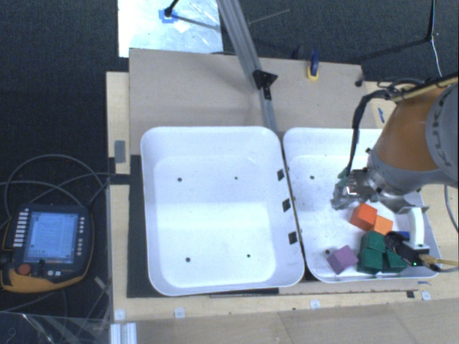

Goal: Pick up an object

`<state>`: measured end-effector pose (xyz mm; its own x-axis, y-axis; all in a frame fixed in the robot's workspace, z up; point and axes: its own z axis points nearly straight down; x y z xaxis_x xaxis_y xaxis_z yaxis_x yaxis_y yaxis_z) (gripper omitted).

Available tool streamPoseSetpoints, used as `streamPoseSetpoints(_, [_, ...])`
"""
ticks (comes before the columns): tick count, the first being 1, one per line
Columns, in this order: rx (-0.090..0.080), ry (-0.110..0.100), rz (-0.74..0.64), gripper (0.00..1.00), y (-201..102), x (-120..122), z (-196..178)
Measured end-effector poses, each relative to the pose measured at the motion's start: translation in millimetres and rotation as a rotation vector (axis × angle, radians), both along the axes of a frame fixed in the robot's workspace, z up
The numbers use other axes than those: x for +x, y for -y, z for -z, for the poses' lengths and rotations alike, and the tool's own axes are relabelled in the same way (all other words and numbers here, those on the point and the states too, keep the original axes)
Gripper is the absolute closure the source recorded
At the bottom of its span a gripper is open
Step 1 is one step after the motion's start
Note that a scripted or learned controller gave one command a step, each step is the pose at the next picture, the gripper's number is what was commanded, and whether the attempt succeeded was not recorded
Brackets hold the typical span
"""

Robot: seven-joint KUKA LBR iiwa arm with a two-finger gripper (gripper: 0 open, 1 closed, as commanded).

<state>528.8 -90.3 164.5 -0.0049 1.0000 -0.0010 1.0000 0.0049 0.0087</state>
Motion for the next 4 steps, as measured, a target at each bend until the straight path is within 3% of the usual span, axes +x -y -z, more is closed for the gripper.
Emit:
streamPoseSetpoints(2, [0.0, -0.003, 0.0, 1.0, 6, 7, -73])
streamPoseSetpoints(4, [0.002, -0.005, -0.005, 1.0, -87, 55, -54])
